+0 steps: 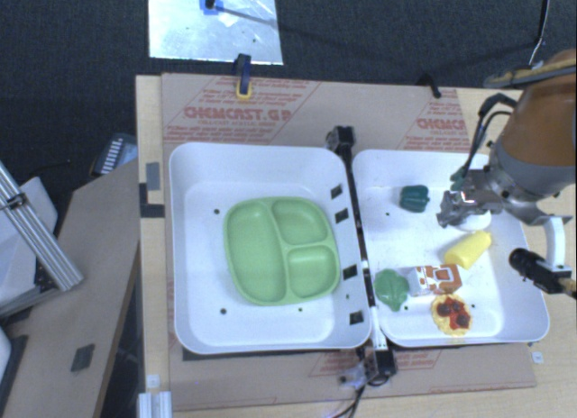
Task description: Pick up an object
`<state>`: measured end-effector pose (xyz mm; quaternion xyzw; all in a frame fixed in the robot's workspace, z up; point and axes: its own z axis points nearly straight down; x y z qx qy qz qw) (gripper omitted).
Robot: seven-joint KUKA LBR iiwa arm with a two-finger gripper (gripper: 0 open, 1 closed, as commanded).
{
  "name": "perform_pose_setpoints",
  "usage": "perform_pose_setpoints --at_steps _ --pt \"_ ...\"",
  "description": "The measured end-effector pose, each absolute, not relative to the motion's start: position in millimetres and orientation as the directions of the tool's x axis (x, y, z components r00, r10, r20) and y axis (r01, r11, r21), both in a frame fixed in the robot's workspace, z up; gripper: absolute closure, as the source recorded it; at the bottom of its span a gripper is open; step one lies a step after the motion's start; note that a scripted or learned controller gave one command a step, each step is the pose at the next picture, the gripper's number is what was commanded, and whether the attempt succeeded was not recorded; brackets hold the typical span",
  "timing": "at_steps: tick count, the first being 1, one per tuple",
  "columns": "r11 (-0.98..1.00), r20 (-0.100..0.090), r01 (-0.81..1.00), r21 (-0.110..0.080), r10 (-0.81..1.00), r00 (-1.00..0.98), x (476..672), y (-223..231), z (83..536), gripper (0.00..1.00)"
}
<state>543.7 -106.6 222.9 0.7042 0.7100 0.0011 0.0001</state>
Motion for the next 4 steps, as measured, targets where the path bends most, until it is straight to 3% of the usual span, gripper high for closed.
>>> perform_pose_setpoints --at_steps 3,4 --pt "0.011 0.002 1.000 0.002 1.000 -0.011 536.0 50 243 1.00" --pt "0.010 0.002 1.000 -0.001 1.000 -0.010 529.8 103 225 1.00"
